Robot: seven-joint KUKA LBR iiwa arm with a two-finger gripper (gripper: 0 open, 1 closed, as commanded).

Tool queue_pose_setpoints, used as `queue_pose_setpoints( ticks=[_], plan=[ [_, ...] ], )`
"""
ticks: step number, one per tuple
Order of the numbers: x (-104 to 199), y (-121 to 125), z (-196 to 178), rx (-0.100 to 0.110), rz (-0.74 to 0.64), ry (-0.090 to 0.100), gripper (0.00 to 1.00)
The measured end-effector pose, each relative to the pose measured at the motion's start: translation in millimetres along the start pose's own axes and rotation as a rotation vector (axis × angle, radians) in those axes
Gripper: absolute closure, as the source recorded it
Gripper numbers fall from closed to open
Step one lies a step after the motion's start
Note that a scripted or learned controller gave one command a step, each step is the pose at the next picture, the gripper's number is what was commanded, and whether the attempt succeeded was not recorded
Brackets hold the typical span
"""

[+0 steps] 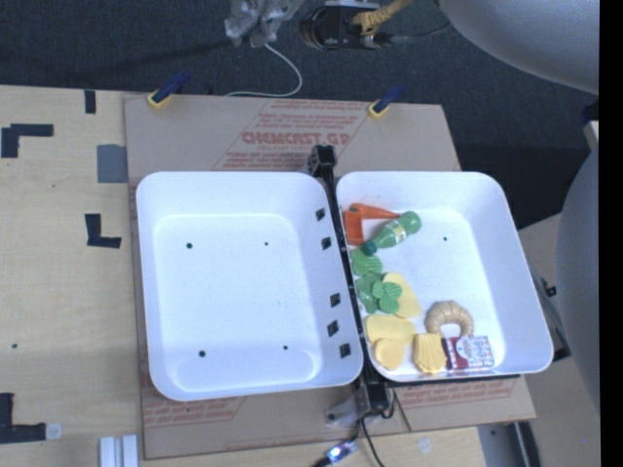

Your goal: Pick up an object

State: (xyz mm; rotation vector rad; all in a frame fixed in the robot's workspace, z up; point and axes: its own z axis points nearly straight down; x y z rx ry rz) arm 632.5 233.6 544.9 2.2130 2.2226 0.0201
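- Toys (409,300): all lie in the right bin (487,212), from 9 to 6 o'clock.
- Gripper (261,13): at 12 o'clock, beyond the bins; grip cannot be told.
- Nothing lifted; picking remains.

Lighting is even and fairly bright, seemingly from overhead, with a cool, slightly bluish cast. The two white bins (234,290) come out close to overexposed, their walls fading into soft grey shading and no hard shadows inside them. The wooden counter (58,261) looks flat and matte, without glare. The dark floor (117,27) at the top is dim and grainy. The grey arm (531,17) at the upper right is large, blurred and out of focus. Overall sharpness is modest, with small items soft-edged.
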Motion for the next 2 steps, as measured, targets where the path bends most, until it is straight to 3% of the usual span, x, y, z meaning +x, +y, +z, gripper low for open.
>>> queue_pose_setpoints(
  ticks=[1, 2],
  plan=[
    [-7.2, 18.3, 131.8, 0.025, 0.004, -0.011, 1.00],
    [1.0, -39.0, 1.4, 0.004, -0.002, 0.000, 1.00]
  ],
)
